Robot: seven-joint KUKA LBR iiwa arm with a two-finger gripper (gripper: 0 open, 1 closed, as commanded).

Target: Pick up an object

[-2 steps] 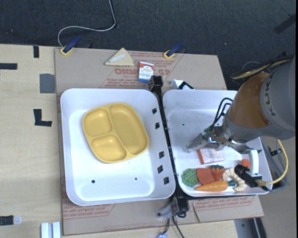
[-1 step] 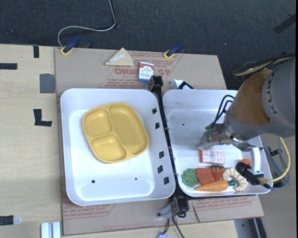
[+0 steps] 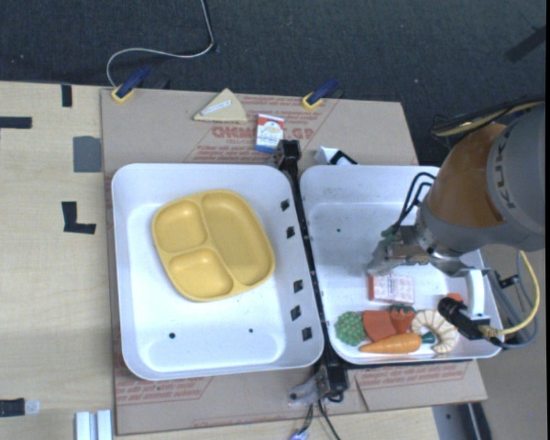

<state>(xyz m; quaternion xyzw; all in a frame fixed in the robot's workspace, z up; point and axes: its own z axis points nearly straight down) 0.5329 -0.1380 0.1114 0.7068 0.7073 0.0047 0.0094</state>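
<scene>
My gripper (image 3: 391, 255) hangs low over the right bin (image 3: 348, 200), just above a small red-and-white packet (image 3: 391, 288) lying flat on the bin floor. Whether anything sits between the fingers is hidden from this angle. Along the bin's near edge lie a green broccoli-like toy (image 3: 350, 327), a red piece (image 3: 382, 323), an orange carrot (image 3: 391, 344) and a striped shrimp-like toy (image 3: 437, 327). The grey arm with its orange band (image 3: 463, 191) reaches in from the right.
The left bin (image 3: 137, 337) holds a yellow divided plate (image 3: 213, 244). Behind the bins on the cardboard lie a small red-and-white box (image 3: 269, 134) and a tan wedge (image 3: 222, 107). A black divider clip (image 3: 287, 154) sits between the bins.
</scene>
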